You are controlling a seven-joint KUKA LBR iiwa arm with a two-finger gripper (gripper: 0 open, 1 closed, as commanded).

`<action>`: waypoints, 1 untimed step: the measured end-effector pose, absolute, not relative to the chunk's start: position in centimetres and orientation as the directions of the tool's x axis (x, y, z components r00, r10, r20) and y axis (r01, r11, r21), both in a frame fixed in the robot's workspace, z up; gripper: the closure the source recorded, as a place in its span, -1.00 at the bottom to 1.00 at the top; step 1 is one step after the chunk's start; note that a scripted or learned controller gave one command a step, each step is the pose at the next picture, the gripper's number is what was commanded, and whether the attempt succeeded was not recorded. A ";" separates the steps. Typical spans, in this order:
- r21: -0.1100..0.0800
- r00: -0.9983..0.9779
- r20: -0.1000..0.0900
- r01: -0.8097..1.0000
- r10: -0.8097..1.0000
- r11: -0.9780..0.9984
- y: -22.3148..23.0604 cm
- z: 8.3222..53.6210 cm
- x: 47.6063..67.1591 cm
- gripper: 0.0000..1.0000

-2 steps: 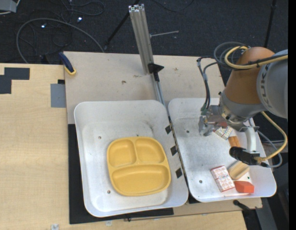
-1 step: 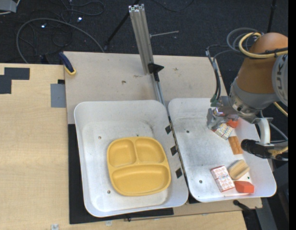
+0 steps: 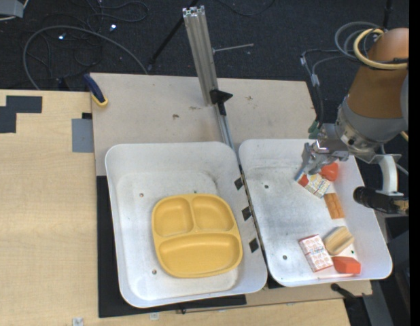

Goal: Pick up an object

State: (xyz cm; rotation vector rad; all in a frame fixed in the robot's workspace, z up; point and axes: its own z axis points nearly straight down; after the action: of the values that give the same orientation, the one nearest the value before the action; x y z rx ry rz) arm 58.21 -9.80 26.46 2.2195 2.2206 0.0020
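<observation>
Nearest the camera, at the front of the right-hand shallow white bin (image 3: 281,250), a small white and red printed packet (image 3: 315,252) lies beside a tan bread-like block (image 3: 338,240), with an orange wedge-shaped piece (image 3: 346,266) just in front of them by the bin's rim. In the left-hand shallow white bin (image 3: 128,182), a yellow plastic plate with three compartments (image 3: 196,235) rests flat toward the front. Further back in the right bin, a narrow brown stick-like piece (image 3: 334,206) lies lengthwise, and just behind it sits a small white packet with red markings (image 3: 317,185), touching or nearly touching a small orange-red block (image 3: 329,171). The grey two-finger gripper (image 3: 309,170) hangs directly at this cluster, fingertips down beside the white packet; whether anything sits between them, or how far apart they stand, cannot be told from this angle. Above it the grey arm with its orange band (image 3: 376,87) rises at the right. Behind the bins, a silver aluminium post (image 3: 202,53) leans over the beige bench (image 3: 149,107), and black cables (image 3: 74,32) trail on the dark floor
</observation>
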 end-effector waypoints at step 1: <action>-0.002 -0.005 0.001 1.000 1.000 0.005 -4.4 26.6 59.1 1.00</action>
State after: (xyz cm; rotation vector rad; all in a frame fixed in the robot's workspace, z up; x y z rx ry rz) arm 59.06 -4.37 26.59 2.2173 2.2278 -0.0009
